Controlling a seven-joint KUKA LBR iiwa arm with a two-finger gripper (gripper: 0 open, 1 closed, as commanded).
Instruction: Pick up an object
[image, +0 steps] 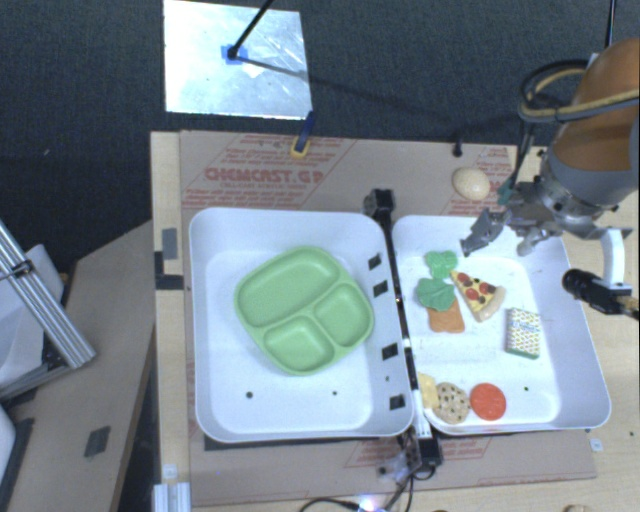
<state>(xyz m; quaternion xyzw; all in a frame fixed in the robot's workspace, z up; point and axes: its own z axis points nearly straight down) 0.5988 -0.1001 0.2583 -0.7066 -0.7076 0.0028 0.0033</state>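
Note:
My gripper (503, 236) hangs over the far part of the right bin (570, 300), its two fingers spread apart with nothing between them, so it is open. Just in front and left of it lie a green broccoli piece (440, 263) and a pizza slice (480, 293). A second green piece (435, 293) rests on an orange slab (447, 319). A small patterned box (523, 333) sits to the right. At the near edge are a cookie (451, 402), a red disc (488, 401) and a yellowish piece (428, 386).
The left bin (215, 300) holds a green divided plate (303, 308). A beige egg (471, 183) lies on the bench behind the right bin. A black divider (395, 300) runs between the bins. The arm's body (595, 150) looms at the right.

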